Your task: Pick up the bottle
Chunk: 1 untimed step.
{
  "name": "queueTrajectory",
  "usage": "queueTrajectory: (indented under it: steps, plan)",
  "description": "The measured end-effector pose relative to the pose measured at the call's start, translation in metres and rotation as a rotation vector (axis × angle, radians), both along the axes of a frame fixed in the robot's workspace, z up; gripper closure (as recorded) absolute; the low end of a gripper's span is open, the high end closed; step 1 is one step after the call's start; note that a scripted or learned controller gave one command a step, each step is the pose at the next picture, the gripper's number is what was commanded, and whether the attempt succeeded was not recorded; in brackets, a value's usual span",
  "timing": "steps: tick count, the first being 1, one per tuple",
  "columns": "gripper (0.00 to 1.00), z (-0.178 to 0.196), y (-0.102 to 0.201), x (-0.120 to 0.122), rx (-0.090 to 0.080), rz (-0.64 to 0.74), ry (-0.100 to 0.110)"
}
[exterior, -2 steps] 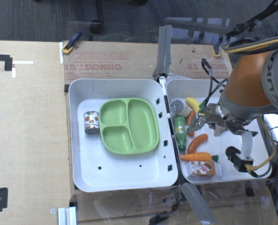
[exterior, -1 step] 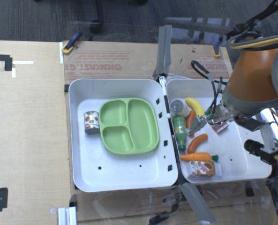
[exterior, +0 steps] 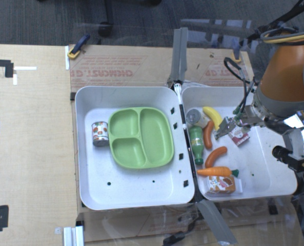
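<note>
Honestly, I cannot tell how the jaws of the gripper (exterior: 227, 128) stand; the bottle (exterior: 196, 143) hugs the right bin's (exterior: 275, 186) left wall beside a sausage (exterior: 208, 135), inviting a missed or wrong grab.

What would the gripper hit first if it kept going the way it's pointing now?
Probably the banana, just ahead of the gripper, rather than the green bottle lower left. Depth is unclear; it may pass above.

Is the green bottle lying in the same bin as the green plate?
No, the green bottle lies in the right bin, while the green plate sits in the left bin.
</note>
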State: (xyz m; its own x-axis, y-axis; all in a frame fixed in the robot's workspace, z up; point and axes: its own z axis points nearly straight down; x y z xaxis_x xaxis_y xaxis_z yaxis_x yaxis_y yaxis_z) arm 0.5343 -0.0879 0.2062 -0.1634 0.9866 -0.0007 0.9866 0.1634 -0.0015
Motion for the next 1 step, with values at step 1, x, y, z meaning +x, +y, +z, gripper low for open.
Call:
queueTrajectory:
  steps: [1]
  plan:
    - [0.0, -0.0155, 0.0758, 0.0228, 0.0, 0.109, 0.0]
